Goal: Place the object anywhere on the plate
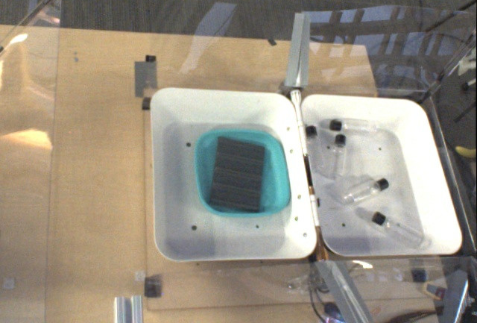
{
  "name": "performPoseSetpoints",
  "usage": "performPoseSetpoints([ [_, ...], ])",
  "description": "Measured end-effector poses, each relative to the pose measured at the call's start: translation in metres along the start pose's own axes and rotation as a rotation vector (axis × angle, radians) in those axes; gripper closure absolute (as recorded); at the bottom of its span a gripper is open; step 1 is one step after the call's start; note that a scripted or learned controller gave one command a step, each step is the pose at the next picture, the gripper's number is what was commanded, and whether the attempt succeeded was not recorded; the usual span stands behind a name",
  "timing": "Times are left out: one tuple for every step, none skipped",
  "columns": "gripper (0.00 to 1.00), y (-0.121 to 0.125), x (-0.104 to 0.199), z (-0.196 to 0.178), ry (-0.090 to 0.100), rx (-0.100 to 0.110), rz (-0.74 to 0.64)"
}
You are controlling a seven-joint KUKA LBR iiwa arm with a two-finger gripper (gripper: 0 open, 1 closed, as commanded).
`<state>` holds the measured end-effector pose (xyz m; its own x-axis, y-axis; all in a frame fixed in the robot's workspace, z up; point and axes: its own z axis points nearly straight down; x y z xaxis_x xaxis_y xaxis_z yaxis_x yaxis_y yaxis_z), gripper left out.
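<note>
A square teal plate (277, 168) lies in the middle of the left white bin (168, 187). A dark grey ribbed rectangular block (238, 174) rests flat on the plate, its long side running near to far, well inside the plate's rim. Nothing touches the block or the plate.
The right white bin (421, 157) holds several clear vials with black caps, among them one vial (363, 190) near the middle and another vial (395, 228) toward the front. A grey metal post (298, 53) stands behind the seam between the bins. Bare wooden bench (74, 165) lies to the left.
</note>
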<state>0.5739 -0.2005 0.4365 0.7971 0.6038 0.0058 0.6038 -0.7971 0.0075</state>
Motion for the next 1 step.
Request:
performPoseSetpoints([
  [0.0,-0.0114,-0.0219,0.0007,-0.002,0.0,0.174],
])
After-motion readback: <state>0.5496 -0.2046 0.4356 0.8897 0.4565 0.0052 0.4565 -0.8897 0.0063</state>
